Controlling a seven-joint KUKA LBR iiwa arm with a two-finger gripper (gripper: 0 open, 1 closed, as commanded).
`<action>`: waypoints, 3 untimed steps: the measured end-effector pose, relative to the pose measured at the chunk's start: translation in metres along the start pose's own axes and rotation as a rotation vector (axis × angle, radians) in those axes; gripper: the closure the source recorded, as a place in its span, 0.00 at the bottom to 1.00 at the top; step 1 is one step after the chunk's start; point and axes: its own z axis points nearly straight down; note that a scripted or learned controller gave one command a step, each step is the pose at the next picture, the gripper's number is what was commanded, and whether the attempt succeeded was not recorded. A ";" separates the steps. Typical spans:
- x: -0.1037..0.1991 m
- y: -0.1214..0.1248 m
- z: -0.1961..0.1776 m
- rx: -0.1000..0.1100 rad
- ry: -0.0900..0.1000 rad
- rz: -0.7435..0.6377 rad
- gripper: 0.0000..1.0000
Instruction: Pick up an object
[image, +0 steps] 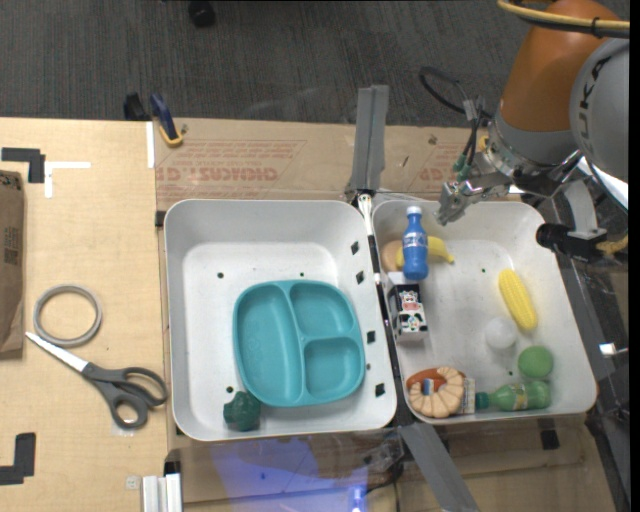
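Your gripper (452, 200) hangs over the far rim of the right bin (572, 330), near that bin's far left corner, with nothing between its fingers. You cannot tell from this slant whether those fingers are spread or closed; they are small and dark against the cables behind them.

Just beside the gripper, toward you and a little left, stands a blue bottle (415, 245) with a white cap. Its long axis runs roughly up the view, cap toward the far rim. A banana (440, 255) lies behind it, touching or nearly so, its long axis across the bin; much of it is hidden by the bottle.

Nearer you along the bin's left wall sits a small carton (408, 310), dark and white, its long axis running toward you. In the right half of the bin, a yellow corn cob (517, 298) lies tilted, its long axis running from far left to near right. Below it a white ball (500, 336) is faint against the bin floor, then a green ball (536, 361). Along the near wall a green bottle (518, 397) lies on its side, long axis across the bin, neck toward the left, beside a round orange pastry (438, 392).

The left bin (190, 300) holds a teal divided plate (299, 341) and a dark green lump (241, 412) at its near corner. On the bench (80, 230) to the left lie a tape roll (67, 314) and scissors (110, 382), blades pointing far left.
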 end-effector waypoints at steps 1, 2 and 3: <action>-0.049 0.004 0.143 -0.003 -0.002 0.026 1.00; -0.090 -0.035 -0.070 0.000 -0.001 0.025 1.00; -0.103 -0.062 0.144 -0.002 0.000 -0.074 1.00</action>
